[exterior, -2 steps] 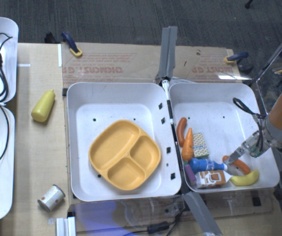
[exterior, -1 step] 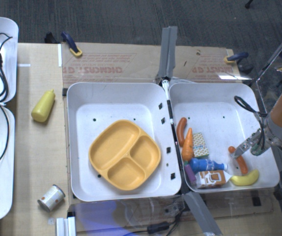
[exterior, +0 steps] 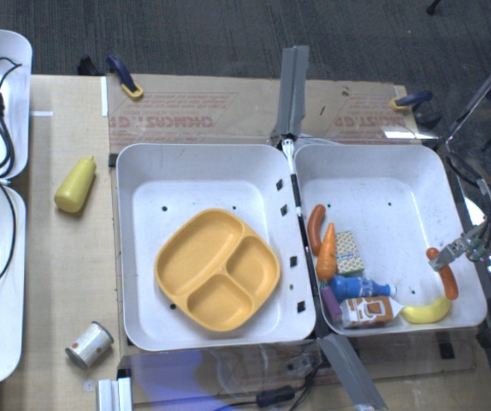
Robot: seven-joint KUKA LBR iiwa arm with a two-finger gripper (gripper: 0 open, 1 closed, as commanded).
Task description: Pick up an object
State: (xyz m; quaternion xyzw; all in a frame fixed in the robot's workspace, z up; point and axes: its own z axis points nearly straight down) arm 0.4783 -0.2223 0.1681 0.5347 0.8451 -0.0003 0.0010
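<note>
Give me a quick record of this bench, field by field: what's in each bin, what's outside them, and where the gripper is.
left bin: yellow divided plate
right bin: hot dog, carrot, blue bottle, carton, banana
outside bins: mustard bottle, can lying on its side
gripper: over right bin's right edge

Both white bins (exterior: pixel 143 229) look like smooth, faintly glossy moulded plastic, and the yellow divided tray (exterior: pixel 217 269) is matt plastic. The surface (exterior: pixel 66 255) is pale bare wood with brown printed cardboard (exterior: pixel 194 114) lying flat. The small can (exterior: pixel 89 344) gleams metallic.
</note>
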